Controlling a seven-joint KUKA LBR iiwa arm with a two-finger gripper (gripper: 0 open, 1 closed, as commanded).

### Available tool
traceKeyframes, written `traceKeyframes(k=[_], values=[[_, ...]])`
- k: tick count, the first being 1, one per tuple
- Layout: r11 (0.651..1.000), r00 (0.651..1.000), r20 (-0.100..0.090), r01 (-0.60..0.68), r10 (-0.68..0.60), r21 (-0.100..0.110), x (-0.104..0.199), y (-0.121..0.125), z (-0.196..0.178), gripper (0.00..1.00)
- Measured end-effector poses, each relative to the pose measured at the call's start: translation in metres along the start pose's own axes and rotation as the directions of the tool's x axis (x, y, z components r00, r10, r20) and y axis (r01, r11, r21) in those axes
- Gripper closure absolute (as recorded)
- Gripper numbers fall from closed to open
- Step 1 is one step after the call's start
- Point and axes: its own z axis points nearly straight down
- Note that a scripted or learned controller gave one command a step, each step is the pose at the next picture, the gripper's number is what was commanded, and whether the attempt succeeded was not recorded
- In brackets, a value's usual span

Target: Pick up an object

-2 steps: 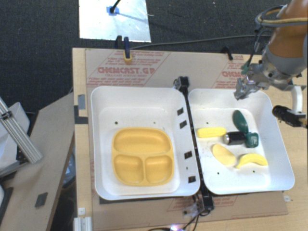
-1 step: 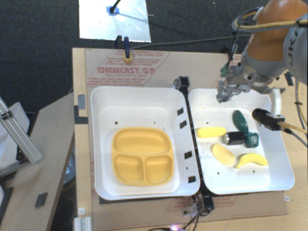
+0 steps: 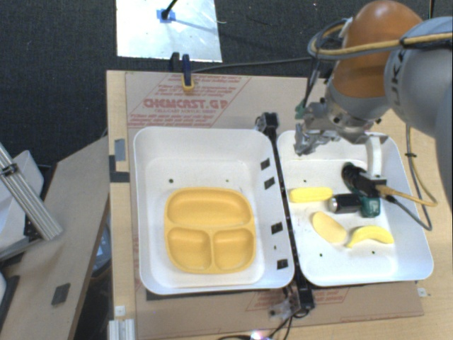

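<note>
Three yellow pieces lie in the right bin [image 3: 414, 259], and any of them would serve. The best candidate looks like the yellow bar [image 3: 310, 194], which lies flat near the bin's left wall, about midway along it and closest to the end effector [image 3: 306, 144]. The end effector hangs above the far left corner of that bin, well apart from the bar. I see no object in its grasp, and I cannot tell whether it is wide or narrow.

To do the step well, I judge the arm should travel toward the near side along that wall, stop centred over the bar, and turn so the grasp closes across the bar's short width, not its length. A straight drop would then do — but there is little room. The wall between the bins is close on one side, and a dark cylinder [image 3: 345, 204] with a silvery end lies just beside the bar's right end. A sideways drift could nudge either one.

The count, going outward:
- One yellow bar.
- One yellow oval piece [image 3: 328, 227], nearer the camera.
- One curved yellow piece [image 3: 371, 236], just beside the oval.
- One dark cylinder.
- One yellow divided tray [image 3: 210, 229] with three compartments, alone in the left bin [image 3: 205, 151].
- Two bins side by side on the surface [image 3: 117, 101] — and one blue clamp [image 3: 186, 68] at its far edge.
</note>
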Motion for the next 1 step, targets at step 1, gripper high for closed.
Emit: traceKeyframes(k=[1], values=[[1.0, 1.0, -0.001, 0.002, -0.002, -0.002, 0.0518, 0.0018, -0.0026, 1.0]])
